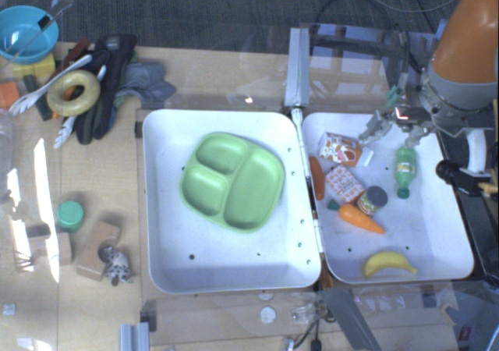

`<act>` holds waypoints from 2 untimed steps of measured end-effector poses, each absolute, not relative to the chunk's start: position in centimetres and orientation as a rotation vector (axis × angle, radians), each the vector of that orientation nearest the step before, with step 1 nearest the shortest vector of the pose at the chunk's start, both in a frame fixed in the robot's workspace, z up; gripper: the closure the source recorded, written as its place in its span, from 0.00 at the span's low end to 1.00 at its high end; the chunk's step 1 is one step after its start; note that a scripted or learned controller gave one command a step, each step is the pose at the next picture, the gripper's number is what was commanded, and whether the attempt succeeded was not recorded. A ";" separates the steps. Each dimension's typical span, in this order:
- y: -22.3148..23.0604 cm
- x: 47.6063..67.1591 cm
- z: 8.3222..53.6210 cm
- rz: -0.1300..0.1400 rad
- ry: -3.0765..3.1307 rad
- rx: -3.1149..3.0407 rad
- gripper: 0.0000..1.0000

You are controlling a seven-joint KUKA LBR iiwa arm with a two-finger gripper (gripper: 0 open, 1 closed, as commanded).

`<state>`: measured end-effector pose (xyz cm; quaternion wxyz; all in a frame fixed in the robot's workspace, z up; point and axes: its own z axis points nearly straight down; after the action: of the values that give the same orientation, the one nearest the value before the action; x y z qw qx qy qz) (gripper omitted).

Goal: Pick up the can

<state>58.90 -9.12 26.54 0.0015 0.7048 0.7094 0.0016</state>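
A: Claw [396,125] status?

B: Fingers spread, nothing between them. It hangs over the far part of the right bin [460,260], one finger reaching toward the snack pouch [341,148], the other just above the green bottle [405,168].

A: Can?

B: The can [373,200] is nearer the camera than the claw and slightly to its left in the frame, some way off, not touching it. Dark top faces up-ish, printed side wall visible, so it looks tipped or lying at an angle; can't say exactly.

A: Neighbours?

B: Tight. Carrot [361,218] right against its near side, red-checked packet [343,184] just beside it on the left. Bottle sits between claw and can, a bit right. Banana [389,264] well beyond, clear of it.

A: How will it handle?

B: My guess: stiff metal wall, won't give under the fingers, smooth and round so it can roll or squirt out if pinched off-centre. Small, probably light.

A: Where to grab?

B: Across the side wall at mid-height, fingers on the free flanks, away from the carrot and packet. Avoid the rim edges.

A: Left bin [156,209]?

B: Green divided plate [232,180], irrelevant.
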 end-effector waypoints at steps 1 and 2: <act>-9.5 56.6 15.5 0.005 2.389 2.035 0.00; -15.5 55.5 9.6 0.023 2.243 2.177 0.00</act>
<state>55.47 -15.50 9.58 0.0077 0.6965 0.7175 0.0073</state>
